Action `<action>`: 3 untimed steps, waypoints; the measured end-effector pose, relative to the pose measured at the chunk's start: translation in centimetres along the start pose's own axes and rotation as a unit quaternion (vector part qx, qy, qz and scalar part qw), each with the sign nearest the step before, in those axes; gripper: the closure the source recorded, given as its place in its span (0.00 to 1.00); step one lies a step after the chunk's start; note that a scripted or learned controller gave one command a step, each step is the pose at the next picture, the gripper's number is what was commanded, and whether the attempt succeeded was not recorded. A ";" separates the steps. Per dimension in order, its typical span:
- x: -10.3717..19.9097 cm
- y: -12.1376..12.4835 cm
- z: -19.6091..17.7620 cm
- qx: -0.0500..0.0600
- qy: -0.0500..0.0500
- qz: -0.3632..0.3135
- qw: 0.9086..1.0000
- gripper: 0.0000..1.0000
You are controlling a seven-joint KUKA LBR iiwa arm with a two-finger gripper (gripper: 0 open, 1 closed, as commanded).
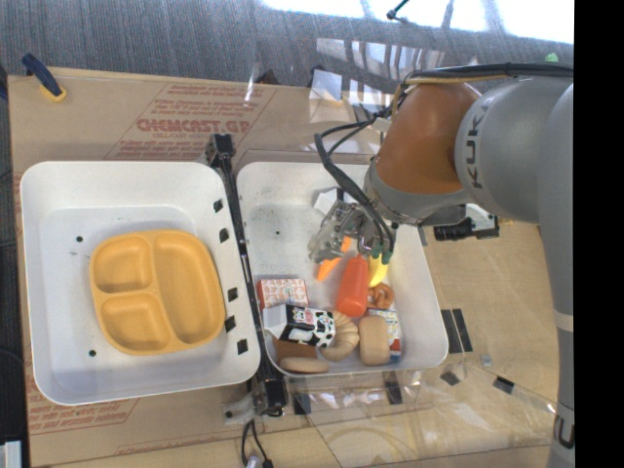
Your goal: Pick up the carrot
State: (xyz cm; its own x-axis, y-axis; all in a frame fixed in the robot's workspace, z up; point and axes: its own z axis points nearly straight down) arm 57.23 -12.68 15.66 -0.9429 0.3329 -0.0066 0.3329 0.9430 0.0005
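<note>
"CHEMCAST GP" is read in red print on the brown sheet point(185, 115) spread over the table point(507, 291) behind the bins; smaller red lines beneath it are too fine to be read. "KU" is seen in dark letters on the grey arm point(517, 135), the rest of the word being cut off by the curve of the housing.

The left bin point(49, 213) is occupied by a yellow tray point(156, 291) with three compartments. A blue and yellow clamp point(41, 76) is noted at the sheet's far left corner.

The gripper point(349, 230) is lowered into the right bin point(283, 203), under the orange wrist band point(424, 135). Its metal parts are tangled with cables and blurred; whether it is spread or pressed together cannot be told.

The carrot point(353, 287) is seen as an orange piece standing tilted in the right bin, just below the gripper, its top close to it; contact cannot be judged. A smaller orange bit point(329, 267) lies just left of it.

Near the bin's front edge a red patterned box point(282, 292), a black and white item point(310, 328), and tan bread-like pieces point(372, 340) are crowded together. Print on the box cannot be made out.
</note>
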 end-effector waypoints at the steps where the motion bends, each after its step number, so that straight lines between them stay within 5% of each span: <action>1: 1.2 8.7 -3.6 -0.001 0.002 0.133 0.991 1.00; 2: -3.0 0.3 -11.6 0.001 0.000 0.270 0.963 1.00; 3: 4.7 4.9 -7.8 0.002 0.005 0.341 0.940 1.00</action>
